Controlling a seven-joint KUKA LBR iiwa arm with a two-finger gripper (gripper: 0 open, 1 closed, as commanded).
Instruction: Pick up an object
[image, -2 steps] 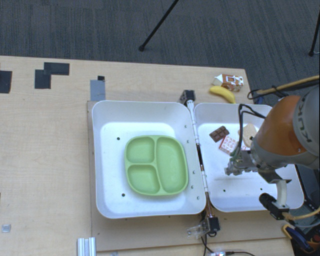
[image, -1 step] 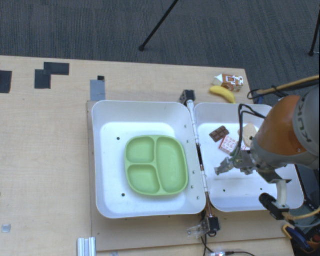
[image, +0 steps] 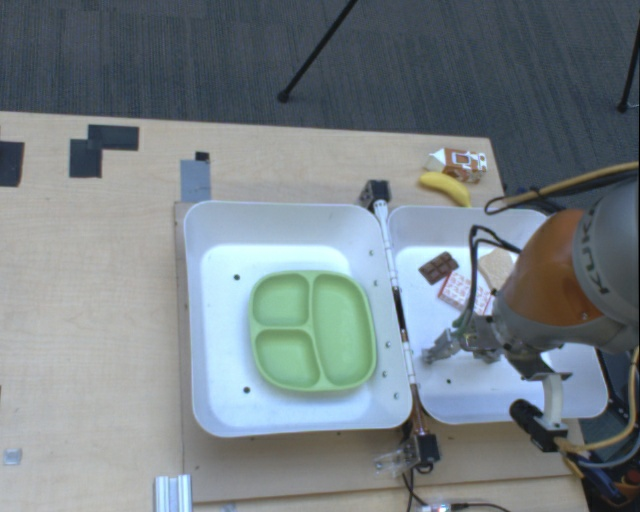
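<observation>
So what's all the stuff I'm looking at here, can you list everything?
Shallow white plastic bins: two, white, side by side on the bench; left bin, right bin.
Divided plate: one, light green, three compartments, in the left bin.
Small brown square piece: one, brown, in the right bin near its back.
Red-and-white patterned flat piece: one, in the right bin, just in front of the brown one.
Tan slice-like piece: one, tan, right bin, partly behind the arm.
Toy banana: one, yellow, on the bench behind the right bin.
Small carton: one, white and orange, beside the banana.
Robot arm: one, grey with orange band.
Gripper: one, low over the right bin.
</observation>
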